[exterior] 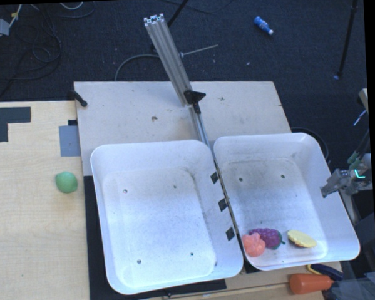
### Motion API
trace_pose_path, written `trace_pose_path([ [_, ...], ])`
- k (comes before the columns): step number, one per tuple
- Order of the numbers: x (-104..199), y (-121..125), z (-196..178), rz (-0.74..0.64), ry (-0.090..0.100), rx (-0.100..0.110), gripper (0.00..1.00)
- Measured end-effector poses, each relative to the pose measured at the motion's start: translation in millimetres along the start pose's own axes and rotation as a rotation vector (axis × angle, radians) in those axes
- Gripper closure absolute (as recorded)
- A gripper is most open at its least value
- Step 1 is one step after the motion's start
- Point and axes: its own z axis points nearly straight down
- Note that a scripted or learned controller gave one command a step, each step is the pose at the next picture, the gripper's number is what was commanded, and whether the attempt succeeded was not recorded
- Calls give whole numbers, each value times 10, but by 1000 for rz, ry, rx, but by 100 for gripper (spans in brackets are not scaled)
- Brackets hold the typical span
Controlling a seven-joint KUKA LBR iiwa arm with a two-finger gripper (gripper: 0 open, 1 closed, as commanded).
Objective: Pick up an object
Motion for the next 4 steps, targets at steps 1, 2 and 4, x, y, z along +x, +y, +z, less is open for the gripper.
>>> trace_pose_path([
  [1, 0, 0, 0, 0, 0, 0, 0],
  [2, 35, 19, 429, -1, 1, 3, 0],
  [4, 88, 67, 1311, -1, 1, 4, 0],
])
